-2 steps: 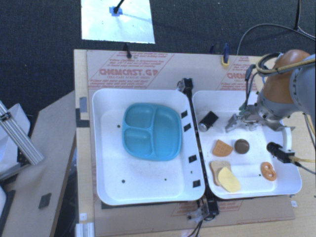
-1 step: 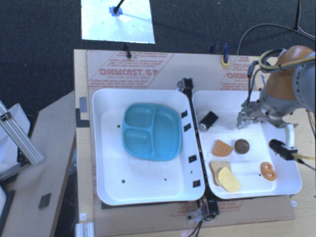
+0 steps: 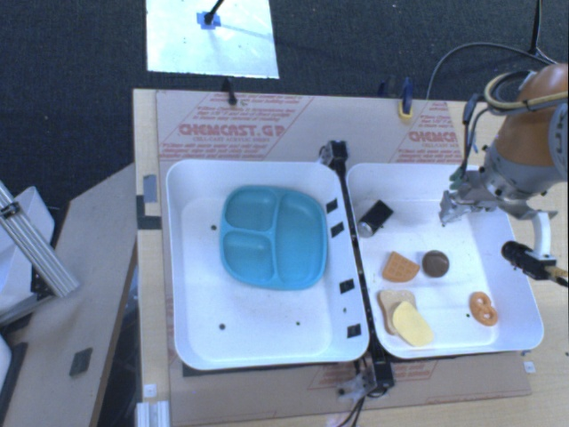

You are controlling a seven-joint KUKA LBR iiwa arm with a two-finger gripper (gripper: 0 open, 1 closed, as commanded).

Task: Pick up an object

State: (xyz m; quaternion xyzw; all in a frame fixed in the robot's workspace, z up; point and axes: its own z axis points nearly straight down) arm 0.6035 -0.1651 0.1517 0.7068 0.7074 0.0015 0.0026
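Observation:
The right bin (image 3: 511,332) holds several small items: a black and silver cylinder (image 3: 374,218), an orange wedge (image 3: 400,266), a brown round piece (image 3: 435,263), a pretzel (image 3: 484,308), and a yellow slice (image 3: 412,325) lying on a tan bread slice (image 3: 392,301). My gripper (image 3: 455,209) hangs over the upper right part of that bin, to the right of the black cylinder and above the brown piece. I see nothing between its fingers.
A blue divided plate (image 3: 271,237) lies in the left bin (image 3: 204,327). A black ridge (image 3: 349,256) separates the two bins. A black handle-like part (image 3: 526,260) juts over the right bin's right rim. A grey rail (image 3: 36,247) lies at the left edge.

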